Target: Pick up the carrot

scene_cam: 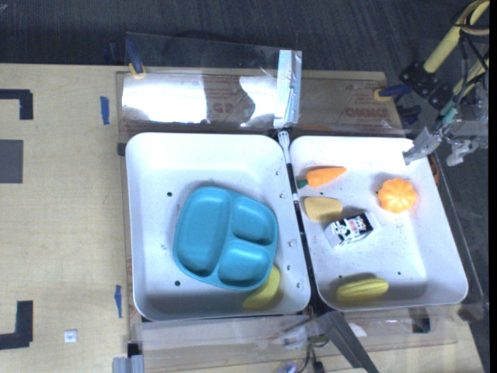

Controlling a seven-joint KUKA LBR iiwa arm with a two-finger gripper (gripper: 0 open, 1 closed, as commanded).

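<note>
a: where's the carrot (pixel 325 176)?

b: in the right bin (pixel 443 282), at its far-left corner, lying flat with the green stub close to the wall shared with the left bin (pixel 147 208) and the orange tip pointing toward the bin's middle. nothing grips it.

a: why does that spot matter?

b: the dividing wall crowds one end, so i'd judge a grasp across the slim body, away from the stub, as the safer choice.

a: what's near it?

b: a pale yellow wedge (pixel 322 207) just beside it on the near side, then a small black-and-white cow figure (pixel 349 228). an orange pumpkin-like toy (pixel 397 195) sits well apart toward the right, and a yellow-green corn-like piece (pixel 361 288) lies along the near wall.

a: and the left bin?

b: a blue divided plate (pixel 225 238), with a yellow piece (pixel 265 290) partly tucked under its near-right corner.

a: the tool (pixel 423 144)?

b: it hangs at the right bin's far-right corner, well apart from the carrot. i cannot tell its state from here. the pick looks not yet started, and it must cross the bin leftward first.
</note>
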